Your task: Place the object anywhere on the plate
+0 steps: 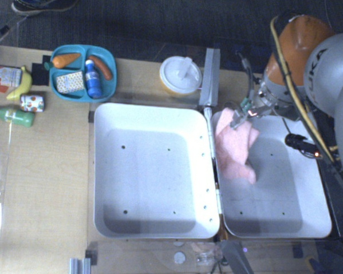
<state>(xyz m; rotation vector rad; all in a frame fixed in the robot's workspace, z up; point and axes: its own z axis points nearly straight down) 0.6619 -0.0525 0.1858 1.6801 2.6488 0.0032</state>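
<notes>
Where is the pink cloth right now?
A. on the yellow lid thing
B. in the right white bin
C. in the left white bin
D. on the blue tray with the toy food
B. The pink cloth lies crumpled against the left wall of the right bin, with the gripper right at its upper end.
</notes>
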